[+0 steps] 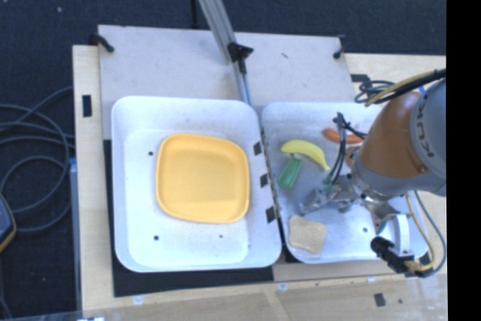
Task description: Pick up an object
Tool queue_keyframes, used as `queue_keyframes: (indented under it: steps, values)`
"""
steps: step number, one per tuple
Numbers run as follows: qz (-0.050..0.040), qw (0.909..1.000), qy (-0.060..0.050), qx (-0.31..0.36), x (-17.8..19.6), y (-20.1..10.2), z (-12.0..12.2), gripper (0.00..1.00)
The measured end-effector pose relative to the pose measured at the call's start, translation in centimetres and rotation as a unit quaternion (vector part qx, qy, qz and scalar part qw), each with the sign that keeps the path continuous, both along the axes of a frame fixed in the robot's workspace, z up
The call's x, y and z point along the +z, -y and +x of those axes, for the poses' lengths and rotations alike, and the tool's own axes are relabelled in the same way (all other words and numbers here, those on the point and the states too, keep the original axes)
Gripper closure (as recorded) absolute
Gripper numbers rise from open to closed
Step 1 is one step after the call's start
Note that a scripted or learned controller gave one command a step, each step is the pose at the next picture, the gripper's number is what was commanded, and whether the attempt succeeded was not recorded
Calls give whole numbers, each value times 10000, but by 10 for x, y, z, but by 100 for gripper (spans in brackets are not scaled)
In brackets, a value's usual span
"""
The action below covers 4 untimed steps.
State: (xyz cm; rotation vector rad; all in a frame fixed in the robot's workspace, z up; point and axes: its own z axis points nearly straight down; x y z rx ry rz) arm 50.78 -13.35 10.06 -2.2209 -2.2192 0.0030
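The gripper (319, 201) is down in the right bin (316, 115), near its middle, though I can't tell how its jaws stand or whether it has anything. Just beyond it lie a green object (290, 172) and a banana (307, 152); a bread slice (307, 234) sits at the front edge. A yellow plate (203, 178) lies in the left bin (139, 116).
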Motion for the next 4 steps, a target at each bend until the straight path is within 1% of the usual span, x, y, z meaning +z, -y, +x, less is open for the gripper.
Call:
queue_keyframes:
  steps: [1,2,3,4]
  values:
    - [1,10000,24,-6,12,0,1,100]
    - [-4,10000,36,3,55,2,4,100]
    - [-4,10000,37,3,98,2,1,100]
    - [-5,10000,45,6,158,0,8,100]
